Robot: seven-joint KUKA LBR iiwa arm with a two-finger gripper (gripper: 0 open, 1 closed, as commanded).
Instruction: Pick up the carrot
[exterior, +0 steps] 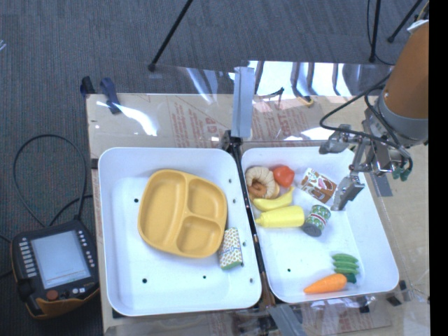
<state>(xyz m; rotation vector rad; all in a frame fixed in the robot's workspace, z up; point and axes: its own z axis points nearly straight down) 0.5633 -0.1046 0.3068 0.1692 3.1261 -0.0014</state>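
One carrot (326,283), near-right corner of right bin (387,250), touching green pods (345,261). Gripper (348,191) well apart, apparently unclenched, grasping nothing. Risk: nudging pods, or clipping bin wall on descent.

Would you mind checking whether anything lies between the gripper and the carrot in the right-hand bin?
Nothing visible blocks it. The gripper hangs over the upper right of the right bin, and the carrot lies near the bin's front edge. Bare bin floor lies between them. The green pea pod sits just above the carrot, close enough to get nudged.
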